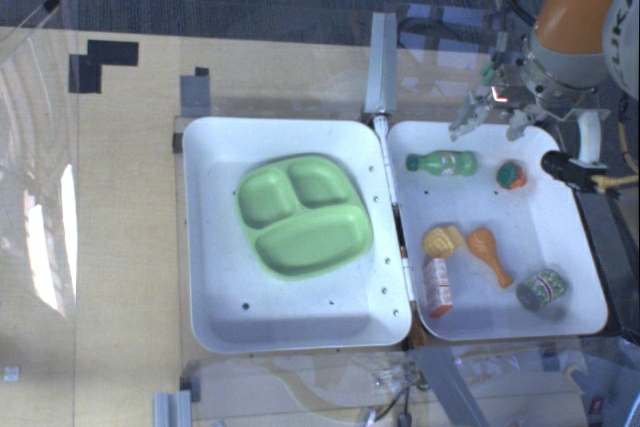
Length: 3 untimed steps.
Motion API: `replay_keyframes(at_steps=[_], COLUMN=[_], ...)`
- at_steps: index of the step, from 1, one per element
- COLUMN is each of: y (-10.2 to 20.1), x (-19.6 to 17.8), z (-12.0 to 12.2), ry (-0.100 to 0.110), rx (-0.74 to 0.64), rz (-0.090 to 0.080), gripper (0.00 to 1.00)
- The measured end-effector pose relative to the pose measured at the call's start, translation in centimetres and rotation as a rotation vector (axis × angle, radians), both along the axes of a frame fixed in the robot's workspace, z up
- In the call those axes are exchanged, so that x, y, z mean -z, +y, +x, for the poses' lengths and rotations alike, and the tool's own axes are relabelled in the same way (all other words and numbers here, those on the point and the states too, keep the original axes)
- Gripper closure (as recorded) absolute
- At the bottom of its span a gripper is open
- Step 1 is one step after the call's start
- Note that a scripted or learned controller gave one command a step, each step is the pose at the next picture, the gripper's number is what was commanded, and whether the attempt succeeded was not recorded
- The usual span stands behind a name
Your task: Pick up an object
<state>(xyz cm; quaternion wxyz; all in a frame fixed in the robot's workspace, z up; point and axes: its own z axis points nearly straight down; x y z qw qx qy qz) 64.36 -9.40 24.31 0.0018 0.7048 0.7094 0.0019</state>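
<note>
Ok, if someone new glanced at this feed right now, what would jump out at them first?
Probably the green divided tray, lying alone in the left bin. Next, the scatter of small things in the right bin: a green bottle on its side near the far wall, a red-and-green ball, a drumstick and a can. The gripper hangs open above that bin's far edge, holding nothing.

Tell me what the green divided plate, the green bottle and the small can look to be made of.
Green divided plate: likely molded plastic, with an even pale green color, soft sheen and rounded compartment edges.
Green bottle: probably plastic, glossy, with a white label band; too small to be sure.
Small can: lying on its side with a printed green wrap and greyish end; metal or toy plastic, I cannot tell which.
</note>
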Motion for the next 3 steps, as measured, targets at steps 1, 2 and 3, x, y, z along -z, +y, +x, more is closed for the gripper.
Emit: replay_keyframes(at_steps=[1, 2, 3], y=[-4.1, -0.1, -0.2], x=[15.0, 15.2, 14.1], z=[0.0, 2.3, 2.4], ry=[-0.002, 0.017, 0.016], rx=[-0.082, -0.113, -0.114], rz=[-0.002, -0.01, -0.012], gripper=[0.0, 0.0, 1.0])
